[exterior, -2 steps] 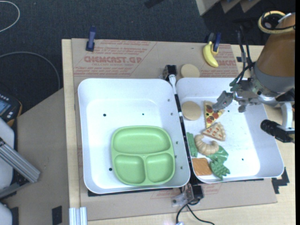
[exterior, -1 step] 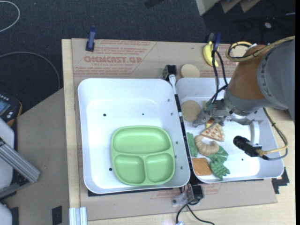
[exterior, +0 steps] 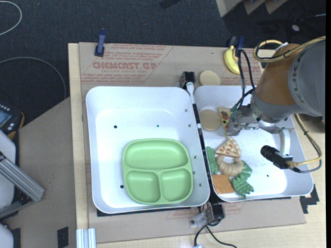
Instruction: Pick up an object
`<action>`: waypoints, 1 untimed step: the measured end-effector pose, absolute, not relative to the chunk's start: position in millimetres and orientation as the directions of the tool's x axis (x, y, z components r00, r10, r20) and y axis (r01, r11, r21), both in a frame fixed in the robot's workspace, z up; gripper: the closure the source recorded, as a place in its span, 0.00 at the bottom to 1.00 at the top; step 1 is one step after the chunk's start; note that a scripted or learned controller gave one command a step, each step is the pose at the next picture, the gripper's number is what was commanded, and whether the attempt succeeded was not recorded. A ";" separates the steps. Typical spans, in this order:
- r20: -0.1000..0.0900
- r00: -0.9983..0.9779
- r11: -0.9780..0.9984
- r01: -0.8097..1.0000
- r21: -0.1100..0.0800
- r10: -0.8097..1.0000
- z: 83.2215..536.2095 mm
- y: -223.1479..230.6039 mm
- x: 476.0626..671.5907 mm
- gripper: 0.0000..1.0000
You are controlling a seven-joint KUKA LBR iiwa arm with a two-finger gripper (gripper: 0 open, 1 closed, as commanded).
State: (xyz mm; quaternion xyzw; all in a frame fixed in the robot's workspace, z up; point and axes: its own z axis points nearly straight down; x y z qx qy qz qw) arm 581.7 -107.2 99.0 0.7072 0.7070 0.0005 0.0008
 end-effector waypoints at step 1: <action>0.006 -0.016 0.016 1.000 0.010 1.000 190.6 54.2 569.5 1.00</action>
